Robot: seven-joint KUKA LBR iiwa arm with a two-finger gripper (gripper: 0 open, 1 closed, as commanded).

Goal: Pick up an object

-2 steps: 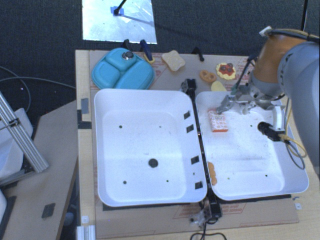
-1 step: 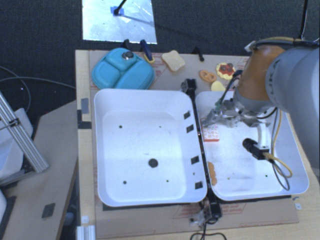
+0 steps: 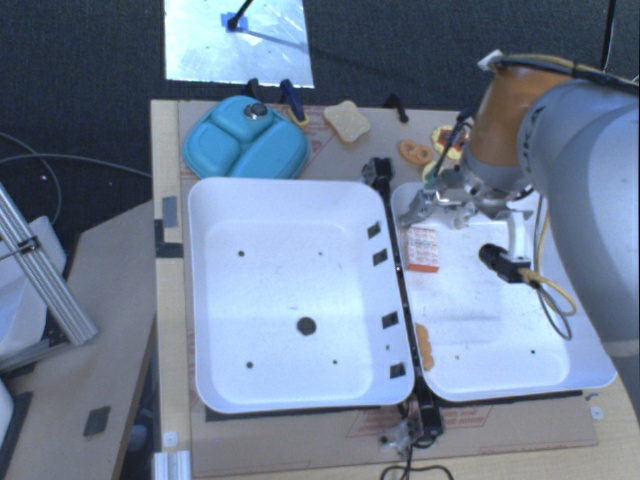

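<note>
In the right bin (image 3: 520,368) a small white packet with red print (image 3: 422,249) lies flat near the left wall. My gripper (image 3: 425,208) hangs at the bin's back left corner, just above and behind the packet, and nothing shows in its grasp. An orange-brown piece (image 3: 424,346) rests against the same wall nearer the front. The left bin (image 3: 250,228) holds a small dark disc (image 3: 306,325).
Behind the bins lie a blue divided dish (image 3: 245,140), a toast slice (image 3: 347,121), an orange pretzel shape (image 3: 415,151) and a yellow and red item (image 3: 446,136). A black divider (image 3: 392,268) runs between the bins. The grey arm (image 3: 590,188) covers the right bin's right side.
</note>
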